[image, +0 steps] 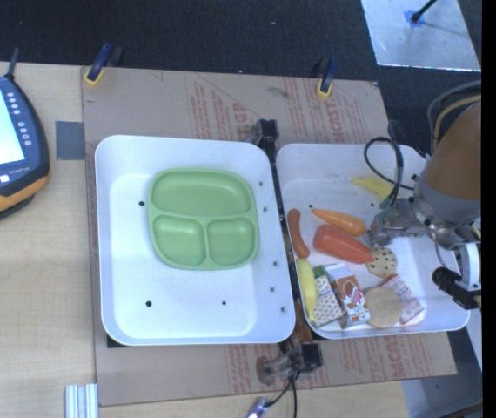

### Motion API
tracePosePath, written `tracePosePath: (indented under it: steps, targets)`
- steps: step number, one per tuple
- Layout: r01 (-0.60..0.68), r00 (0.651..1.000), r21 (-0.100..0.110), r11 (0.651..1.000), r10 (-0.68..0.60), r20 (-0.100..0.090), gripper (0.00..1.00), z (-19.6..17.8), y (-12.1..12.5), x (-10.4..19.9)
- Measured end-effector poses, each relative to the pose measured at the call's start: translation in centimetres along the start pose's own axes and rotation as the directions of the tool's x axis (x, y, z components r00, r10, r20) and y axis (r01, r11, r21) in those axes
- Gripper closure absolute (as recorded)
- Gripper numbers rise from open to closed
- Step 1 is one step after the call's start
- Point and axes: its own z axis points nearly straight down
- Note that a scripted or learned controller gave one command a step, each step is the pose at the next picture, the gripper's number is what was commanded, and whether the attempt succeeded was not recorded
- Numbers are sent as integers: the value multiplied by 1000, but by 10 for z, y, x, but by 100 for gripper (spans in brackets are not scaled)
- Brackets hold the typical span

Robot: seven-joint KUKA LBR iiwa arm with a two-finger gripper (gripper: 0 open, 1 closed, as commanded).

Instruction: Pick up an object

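Camera view from above the desk: the end effector [390,226] hangs low over the right bin [318,159], just above the red pepper [342,245] and beside the carrot [338,220]; its grip state cannot be told. A corn cob [306,288] lies nearby. The left bin [117,233] carries a green divided plate [203,218].

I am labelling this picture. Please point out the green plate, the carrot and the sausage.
green plate [203,218], camera view, its middle ridge.
carrot [338,220], camera view, its orange body.
sausage [298,233], camera view, its mid-length.
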Motion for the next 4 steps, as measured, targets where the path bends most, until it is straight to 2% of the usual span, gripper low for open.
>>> tracePosePath:
  steps: [1, 2, 3, 4]
  targets:
    - [1, 1000, 0, 1000, -1, 1, 0, 0, 0, 0]
    - [2, 1000, 1, 1000, -2, 2, 100, -10, 0, -1]
    - [3, 1000, 1, 1000, -3, 3, 0, -10, 0, -1]
    - [3, 1000, 0, 1000, -3, 5, 100, -20, 0, -2]
